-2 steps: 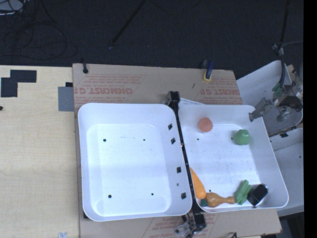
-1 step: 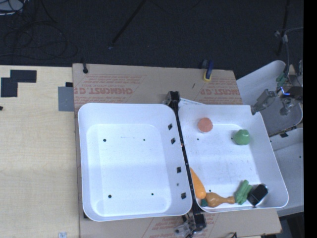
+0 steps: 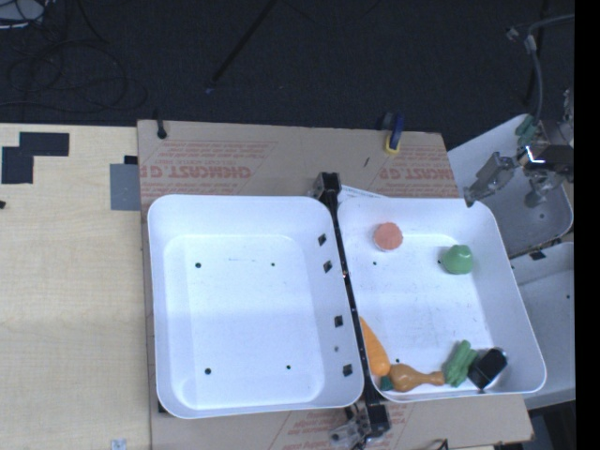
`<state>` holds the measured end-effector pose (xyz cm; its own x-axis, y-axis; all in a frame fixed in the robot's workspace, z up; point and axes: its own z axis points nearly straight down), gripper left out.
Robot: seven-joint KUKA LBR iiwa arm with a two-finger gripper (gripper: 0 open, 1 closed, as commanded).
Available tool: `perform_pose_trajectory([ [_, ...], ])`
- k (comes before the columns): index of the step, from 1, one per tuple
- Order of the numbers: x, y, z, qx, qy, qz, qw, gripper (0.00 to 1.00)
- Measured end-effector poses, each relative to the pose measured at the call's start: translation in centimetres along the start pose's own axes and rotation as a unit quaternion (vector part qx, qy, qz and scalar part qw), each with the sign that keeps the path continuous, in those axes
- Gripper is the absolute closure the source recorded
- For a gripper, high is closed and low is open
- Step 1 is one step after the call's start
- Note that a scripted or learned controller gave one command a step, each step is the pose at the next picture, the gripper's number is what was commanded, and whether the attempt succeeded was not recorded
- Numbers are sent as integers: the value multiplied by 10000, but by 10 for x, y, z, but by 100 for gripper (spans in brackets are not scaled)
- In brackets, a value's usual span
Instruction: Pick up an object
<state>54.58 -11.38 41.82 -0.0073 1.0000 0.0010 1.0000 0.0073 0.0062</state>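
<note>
Two shallow white plastic bins sit side by side on a brown cardboard sheet point(image 3: 281, 162) that covers the pale wooden table point(image 3: 66, 279). The landmark is the right-hand white bin point(image 3: 520, 307). The left-hand white bin point(image 3: 155, 298) touches its left wall, with black clips along the seam.

Inside the right-hand bin, a round pinkish-orange ball point(image 3: 388, 236) lies near the far wall, and a green rounded plastic piece point(image 3: 457, 260) lies near the right wall. Along the near wall lie an orange carrot-shaped toy point(image 3: 374, 347), an amber pear-shaped toy point(image 3: 415, 377), a dark green elongated toy point(image 3: 458, 362) and a small black block point(image 3: 487, 367), clustered close together.

The robot's grey metal hand point(image 3: 534, 162) hangs outside the bin, beyond its far right corner. Its opening cannot be made out.
</note>
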Motion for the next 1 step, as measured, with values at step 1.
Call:
perform_pose_trajectory([
  [1, -19, -50, -65, 2, -13, 42, 10000, 0],
])
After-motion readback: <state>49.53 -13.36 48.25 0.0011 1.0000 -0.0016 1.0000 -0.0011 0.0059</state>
